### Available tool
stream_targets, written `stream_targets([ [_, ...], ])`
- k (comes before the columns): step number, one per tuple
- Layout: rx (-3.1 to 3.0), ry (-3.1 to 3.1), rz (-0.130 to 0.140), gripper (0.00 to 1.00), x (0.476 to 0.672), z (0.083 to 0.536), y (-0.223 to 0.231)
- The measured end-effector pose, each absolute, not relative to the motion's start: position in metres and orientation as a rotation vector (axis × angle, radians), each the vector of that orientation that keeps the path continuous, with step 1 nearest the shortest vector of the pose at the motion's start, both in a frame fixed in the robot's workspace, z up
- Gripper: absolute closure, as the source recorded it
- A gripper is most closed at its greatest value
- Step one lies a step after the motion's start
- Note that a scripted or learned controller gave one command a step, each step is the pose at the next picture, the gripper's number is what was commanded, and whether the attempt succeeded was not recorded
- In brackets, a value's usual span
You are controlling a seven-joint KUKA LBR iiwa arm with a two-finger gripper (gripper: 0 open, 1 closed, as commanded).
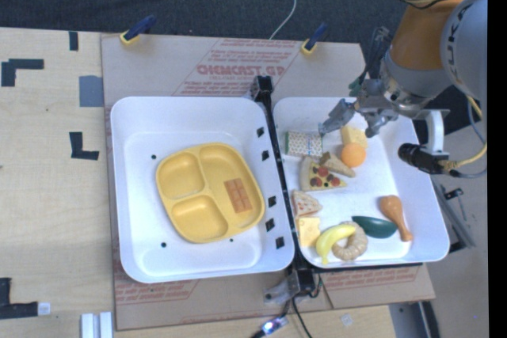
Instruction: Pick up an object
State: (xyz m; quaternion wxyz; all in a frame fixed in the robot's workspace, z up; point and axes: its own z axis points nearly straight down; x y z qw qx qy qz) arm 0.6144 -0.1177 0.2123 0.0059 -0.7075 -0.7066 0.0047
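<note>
The gripper (354, 121) hangs over the far half of the right bin (420, 198), its two fingers spread apart with nothing between them. One finger (336, 117) reaches toward eight o'clock; the other sits by a yellow block (353, 135).

Directly beneath, at six o'clock from the gripper, lies an orange (354, 155), touching the block's near edge. This looks like the nearest thing to pick, and a short straight drop would likely meet it. It is round, so it has no long axis to line up with.

At seven o'clock from the gripper lies a pizza slice (323, 173), its point aimed toward two o'clock. At nine o'clock, close by, lies a pale checked packet (303, 143).

Farther toward six o'clock, well apart from the gripper, are a drumstick (394, 214), a green piece (374, 225), a banana (333, 238) and a ring-shaped pastry (350, 247).

The left bin (135, 170) holds a yellow tray (207, 191) bearing a small brown piece (238, 195). Both bins sit on the counter (47, 170).
</note>
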Motion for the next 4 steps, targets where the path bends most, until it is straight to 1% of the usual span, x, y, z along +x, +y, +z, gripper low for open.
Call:
stream_targets([
  [1, -2.219, -2.222, 0.002, 0.00, 0.617, 0.220, -0.118],
  [2, -2.217, -2.219, 0.007, 0.00, 0.609, 0.162, -0.110],
  [3, -2.218, -2.220, 0.008, 0.00, 0.607, 0.116, -0.116],
  [4, -2.219, -2.223, 0.005, 0.00, 0.607, 0.082, -0.115],
])
